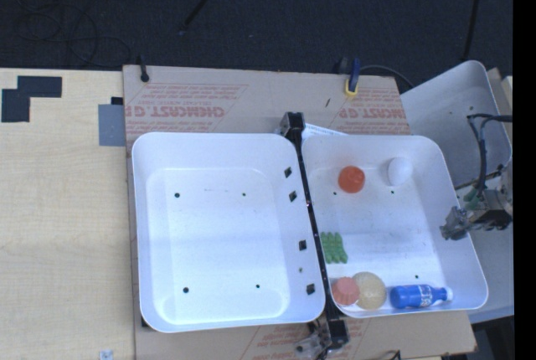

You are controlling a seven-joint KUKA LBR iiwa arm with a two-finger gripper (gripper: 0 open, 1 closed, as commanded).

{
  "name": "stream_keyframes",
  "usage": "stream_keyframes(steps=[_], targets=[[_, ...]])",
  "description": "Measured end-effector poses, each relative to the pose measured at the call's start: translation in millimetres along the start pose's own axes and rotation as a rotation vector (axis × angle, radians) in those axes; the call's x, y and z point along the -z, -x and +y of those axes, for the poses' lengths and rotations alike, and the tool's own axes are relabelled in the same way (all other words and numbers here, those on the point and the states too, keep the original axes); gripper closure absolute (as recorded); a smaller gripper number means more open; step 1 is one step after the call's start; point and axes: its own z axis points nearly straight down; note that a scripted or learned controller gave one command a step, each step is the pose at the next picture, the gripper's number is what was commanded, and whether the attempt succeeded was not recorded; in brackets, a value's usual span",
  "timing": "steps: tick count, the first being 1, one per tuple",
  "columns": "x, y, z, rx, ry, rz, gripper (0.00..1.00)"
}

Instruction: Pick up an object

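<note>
Orange round plastic ball [352, 178] lies apart in the right white bin [444, 174]; we target it first. Pincer [456, 226] at the bin's right rim: opening, we cannot tell.

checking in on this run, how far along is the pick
Nothing looks picked yet. The orange ball, white ball, green piece, the pink and yellow balls and the blue bottle all lie in the right bin. The gripper sits at that bin's right rim, above no object. Reaching, grasping and lifting remain.
</note>
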Motion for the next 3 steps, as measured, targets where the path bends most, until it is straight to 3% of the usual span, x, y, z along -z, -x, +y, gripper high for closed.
stream_keyframes(steps=[3], targets=[[-2.9, 0.1, -0.2, -0.004, -0.001, 0.001, 1.0]])
